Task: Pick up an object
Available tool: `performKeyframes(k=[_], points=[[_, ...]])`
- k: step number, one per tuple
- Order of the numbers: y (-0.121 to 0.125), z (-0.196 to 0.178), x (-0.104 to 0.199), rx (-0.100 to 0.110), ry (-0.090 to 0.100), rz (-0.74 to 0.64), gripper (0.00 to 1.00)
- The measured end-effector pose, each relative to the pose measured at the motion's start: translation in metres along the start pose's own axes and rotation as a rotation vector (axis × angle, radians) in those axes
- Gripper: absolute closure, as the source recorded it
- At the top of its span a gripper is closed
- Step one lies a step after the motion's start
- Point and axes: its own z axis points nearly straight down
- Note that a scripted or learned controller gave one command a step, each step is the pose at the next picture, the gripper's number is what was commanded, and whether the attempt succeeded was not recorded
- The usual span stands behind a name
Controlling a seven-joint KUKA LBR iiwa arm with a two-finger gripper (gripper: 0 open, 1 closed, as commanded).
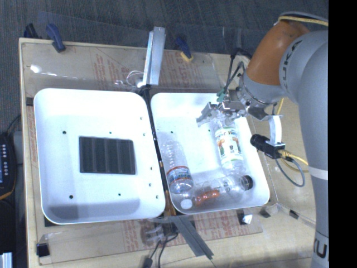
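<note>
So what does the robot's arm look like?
The arm is fat, round and grey, with a shiny orange band above the wrist. Its gripper is small, metal and silvery. Thin cables, one yellow, loop beside it.

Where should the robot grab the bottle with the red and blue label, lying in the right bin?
Probably around the bottle with the red and blue label at its labelled middle, coming straight down from above. It lies on its side, running toward the near wall of the right bin, so fingers closing across its round body should fit. The gripper sits farther back.
</note>
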Motion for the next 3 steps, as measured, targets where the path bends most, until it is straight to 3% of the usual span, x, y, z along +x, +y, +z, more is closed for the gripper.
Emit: performKeyframes(k=[1, 2, 3], points=[[0.013, -0.020, -0.017, -0.004, -0.002, -0.166, 0.00], [0.038, 0.109, -0.017, -0.001, 0.001, -0.319, 0.00], [0.010, -0.001, -0.019, -0.005, -0.003, -0.391, 0.00]])
